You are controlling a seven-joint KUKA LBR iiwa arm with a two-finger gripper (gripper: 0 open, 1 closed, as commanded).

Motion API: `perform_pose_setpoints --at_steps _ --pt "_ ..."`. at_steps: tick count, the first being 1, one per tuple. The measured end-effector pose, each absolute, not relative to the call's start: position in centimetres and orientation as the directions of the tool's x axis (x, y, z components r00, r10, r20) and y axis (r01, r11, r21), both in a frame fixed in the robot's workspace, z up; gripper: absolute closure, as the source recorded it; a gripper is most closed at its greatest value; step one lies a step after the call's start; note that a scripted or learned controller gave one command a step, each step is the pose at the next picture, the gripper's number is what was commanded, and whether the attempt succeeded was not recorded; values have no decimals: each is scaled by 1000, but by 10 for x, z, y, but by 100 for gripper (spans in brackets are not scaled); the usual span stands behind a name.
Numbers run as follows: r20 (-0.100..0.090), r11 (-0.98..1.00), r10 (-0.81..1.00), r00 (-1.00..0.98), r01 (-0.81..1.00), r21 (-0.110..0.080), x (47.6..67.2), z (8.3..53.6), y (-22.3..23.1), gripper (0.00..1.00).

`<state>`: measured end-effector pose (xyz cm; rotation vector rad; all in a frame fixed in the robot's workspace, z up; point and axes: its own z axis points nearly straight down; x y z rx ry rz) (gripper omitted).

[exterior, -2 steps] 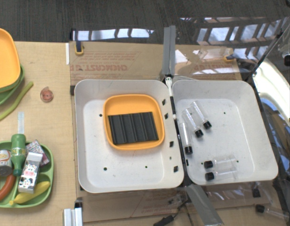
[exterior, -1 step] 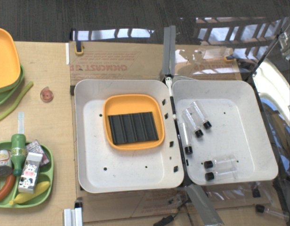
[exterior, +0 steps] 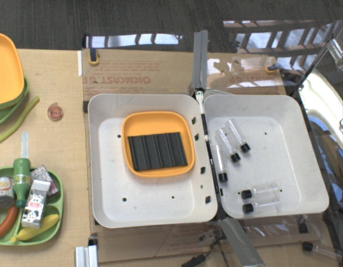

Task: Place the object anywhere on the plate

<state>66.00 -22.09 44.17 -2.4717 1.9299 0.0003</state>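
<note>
An orange plate (exterior: pixel 158 143) sits in the left white bin (exterior: pixel 152 204), toward its back half. A dark ribbed rectangular block (exterior: pixel 158 151) lies flat on the plate, covering most of its middle. In the right white bin (exterior: pixel 272 166) lie several clear plastic tubes with black caps: two (exterior: pixel 234 138) near the centre, one (exterior: pixel 220 163) along the left wall, and two (exterior: pixel 261 199) near the front edge.
A cardboard sheet (exterior: pixel 138 71) lies behind the bins. On the bench to the left are stacked orange and green plates (exterior: pixel 4 79), a small pink disc (exterior: pixel 55 112), and a green tray (exterior: pixel 27 204) with toy food and a bottle. White equipment (exterior: pixel 327 104) stands at the right.
</note>
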Motion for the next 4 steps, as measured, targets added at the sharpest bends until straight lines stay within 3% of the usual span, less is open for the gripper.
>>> perform_pose_setpoints --at_steps 2,3,4 --pt "-2 -726 -687 726 -687 -4 660 441 -209 100" --pt "-1 -821 -572 821 -572 -4 660 441 -216 100" --pt "0 -980 -197 980 -197 -6 660 440 -220 100"
